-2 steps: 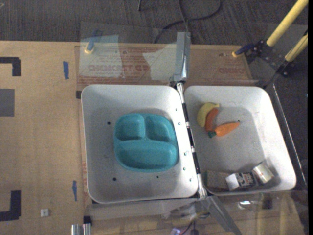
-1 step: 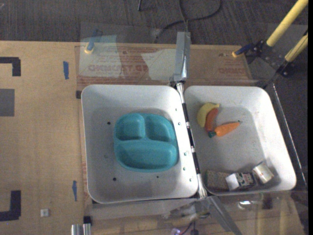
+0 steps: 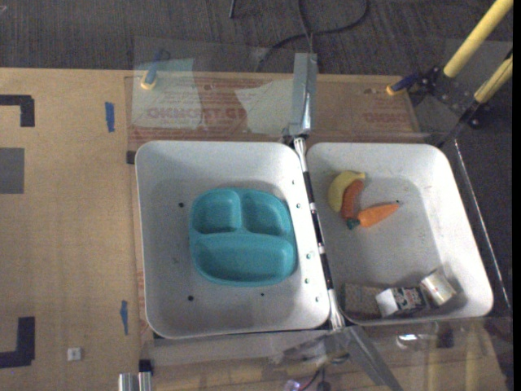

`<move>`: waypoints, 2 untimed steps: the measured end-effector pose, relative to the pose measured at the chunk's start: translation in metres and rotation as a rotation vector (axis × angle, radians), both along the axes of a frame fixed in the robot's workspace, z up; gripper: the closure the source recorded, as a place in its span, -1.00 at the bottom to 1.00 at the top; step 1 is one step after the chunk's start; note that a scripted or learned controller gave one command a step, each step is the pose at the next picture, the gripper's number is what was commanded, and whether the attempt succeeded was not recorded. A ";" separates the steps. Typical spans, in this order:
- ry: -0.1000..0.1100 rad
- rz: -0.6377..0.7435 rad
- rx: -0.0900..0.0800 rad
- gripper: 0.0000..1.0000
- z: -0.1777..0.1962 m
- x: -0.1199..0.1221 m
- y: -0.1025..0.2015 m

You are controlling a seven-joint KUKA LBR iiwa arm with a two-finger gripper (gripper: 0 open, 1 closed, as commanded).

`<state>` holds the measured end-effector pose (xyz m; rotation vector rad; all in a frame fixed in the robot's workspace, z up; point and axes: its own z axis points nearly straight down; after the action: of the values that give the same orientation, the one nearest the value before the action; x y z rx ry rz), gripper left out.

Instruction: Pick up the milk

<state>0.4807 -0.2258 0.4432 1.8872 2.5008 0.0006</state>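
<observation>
The milk (image 3: 400, 300), a small carton, lies on its side near the front edge of the right bin (image 3: 456, 218), between a grey pad (image 3: 362, 298) and a shiny can (image 3: 438, 288). It looks light and slightly crushable, best pinched across its flat sides. A banana (image 3: 342, 187) and carrot (image 3: 376, 214) share that bin; the left bin (image 3: 163, 218) holds a teal tray (image 3: 241, 236); the tool's state I cannot tell.

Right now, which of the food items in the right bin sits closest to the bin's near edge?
The milk carton, lying by the near wall of the right bin. The banana and the carrot lie together toward the far side.
</observation>
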 end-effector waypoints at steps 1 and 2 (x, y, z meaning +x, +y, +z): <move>0.006 -0.150 0.005 1.00 -0.283 0.018 0.003; 0.004 -0.140 0.004 1.00 -0.163 0.015 0.022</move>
<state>0.4961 -0.2033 0.2804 2.0613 2.3666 0.0007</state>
